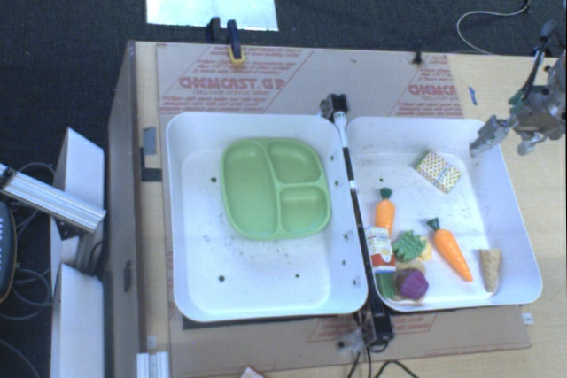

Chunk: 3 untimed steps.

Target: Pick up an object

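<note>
The right bin [505,190] holds several toys. A yellow patterned box [438,170] lies near its back, a small carrot [384,213] by the left wall, and a larger carrot [452,251] toward the front. A green leafy piece [409,244], a purple item [413,283], a red-and-white packet [381,250] and a tan cone [490,268] crowd the front. My gripper [508,138] hangs over the bin's back right corner, open, with nothing between its fingers. It is to the right of the patterned box and apart from it.
The left bin [199,270] holds a light green divided plate [275,188]. A black bar [352,190] runs along the seam between the two bins. A cable [496,13] trails across the bench behind the right bin.
</note>
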Each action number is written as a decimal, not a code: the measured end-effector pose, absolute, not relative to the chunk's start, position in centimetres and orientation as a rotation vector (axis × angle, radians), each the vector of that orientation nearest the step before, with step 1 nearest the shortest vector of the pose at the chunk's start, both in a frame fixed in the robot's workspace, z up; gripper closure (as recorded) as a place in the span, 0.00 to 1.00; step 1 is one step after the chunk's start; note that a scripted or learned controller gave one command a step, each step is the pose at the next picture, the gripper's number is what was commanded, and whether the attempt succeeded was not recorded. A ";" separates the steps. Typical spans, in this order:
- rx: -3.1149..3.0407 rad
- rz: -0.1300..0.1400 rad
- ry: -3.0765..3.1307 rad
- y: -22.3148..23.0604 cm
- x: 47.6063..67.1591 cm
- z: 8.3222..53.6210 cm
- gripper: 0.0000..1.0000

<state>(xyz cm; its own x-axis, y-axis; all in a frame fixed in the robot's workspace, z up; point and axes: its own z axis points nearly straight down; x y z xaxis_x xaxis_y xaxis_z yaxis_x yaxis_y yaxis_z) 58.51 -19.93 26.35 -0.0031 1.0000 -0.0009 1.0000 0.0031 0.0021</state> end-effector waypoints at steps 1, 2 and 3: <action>2.221 -0.001 2.224 -17.1 52.8 14.4 0.00; 2.218 0.003 2.224 -10.8 49.5 8.4 0.00; 2.216 0.008 2.222 -10.8 49.6 9.5 1.00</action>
